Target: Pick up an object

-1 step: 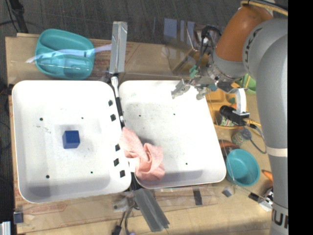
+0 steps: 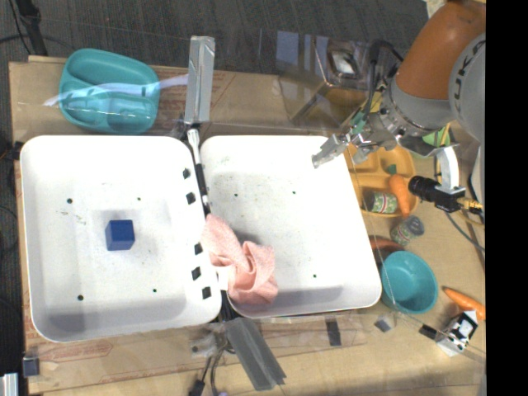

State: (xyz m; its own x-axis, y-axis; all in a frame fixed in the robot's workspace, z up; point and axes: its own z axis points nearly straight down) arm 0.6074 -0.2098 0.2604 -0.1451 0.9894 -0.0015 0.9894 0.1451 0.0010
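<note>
- The two-finger metal gripper (image 2: 330, 153) hangs over the upper right corner of the right-hand shallow white plastic bin (image 2: 330, 246). Its thin grey fingers (image 2: 323, 157) point left and slightly down; whether they stand wide or narrow cannot be told at this size, and nothing shows between them.
- The grey arm with its orange band (image 2: 433, 52) enters from the right, above that bin's upper right corner.
- A crumpled pink cloth (image 2: 243, 264) lies in the right-hand bin at its lower left, draped against the wall it shares with its neighbour, well apart from the gripper.
- A small blue cube (image 2: 120, 234), hard-edged and matte, sits on the floor of the left-hand white bin (image 2: 49, 172), left of the right-hand bin and far from the gripper.
- Both bin floors are smooth, lightly speckled, with small dark dots.
- A teal rounded plastic container (image 2: 107, 89) rests on the bench beyond the left-hand bin, up and left of the right-hand bin.
- A teal round bowl (image 2: 410, 281) sits just beside the right-hand bin's lower right corner.
- The brown wooden bench (image 2: 247, 89) bears the bins; dark carpeted floor (image 2: 247, 7) lies beyond it.
</note>
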